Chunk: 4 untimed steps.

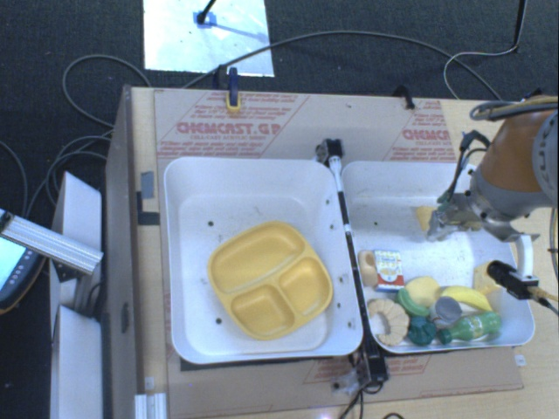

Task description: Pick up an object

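Jaws' state I cannot tell; left bin (pixel 188 234) holds yellow tray (pixel 269 279); right bin (pixel 384 190) holds toy food (pixel 432 308).

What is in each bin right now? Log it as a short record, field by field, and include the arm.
left bin: holds a yellow divided tray, three compartments, lying flat
right bin: toys crowded along the near edge
toys seen: banana, green bottle, small red and white box, ring-shaped pastry
arm: reaches in from the right, over the right bin's far half
gripper: low, near a yellowish item at the bin's back; grasp cannot be judged
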{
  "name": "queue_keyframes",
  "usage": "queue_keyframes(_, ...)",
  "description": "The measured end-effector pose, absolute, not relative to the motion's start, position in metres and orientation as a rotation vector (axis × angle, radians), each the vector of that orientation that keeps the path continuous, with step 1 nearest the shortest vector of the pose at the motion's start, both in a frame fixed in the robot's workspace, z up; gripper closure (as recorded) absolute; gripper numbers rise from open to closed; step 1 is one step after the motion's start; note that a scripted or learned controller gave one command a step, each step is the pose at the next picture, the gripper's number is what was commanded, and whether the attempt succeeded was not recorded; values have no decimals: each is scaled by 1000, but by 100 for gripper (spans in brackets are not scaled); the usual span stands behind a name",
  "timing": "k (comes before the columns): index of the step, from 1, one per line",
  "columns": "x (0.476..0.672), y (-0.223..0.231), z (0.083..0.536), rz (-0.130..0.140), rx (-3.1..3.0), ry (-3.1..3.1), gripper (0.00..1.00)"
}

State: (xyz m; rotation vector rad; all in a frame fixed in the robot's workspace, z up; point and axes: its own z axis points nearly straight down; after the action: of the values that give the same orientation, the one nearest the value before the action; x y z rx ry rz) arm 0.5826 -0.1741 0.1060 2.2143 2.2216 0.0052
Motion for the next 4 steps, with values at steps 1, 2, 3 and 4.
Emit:
queue_keyframes(1, 583, -174, 106, 5, 2215, 2221, 0)
queue_keyframes(2, 488, -204, 85, 6, 2217, 2229, 0)
queue_keyframes(3, 600, -206, 85, 3, 2215, 2223, 0)
queue_keyframes(4, 670, -139, 85, 6, 2214, 2226, 0)
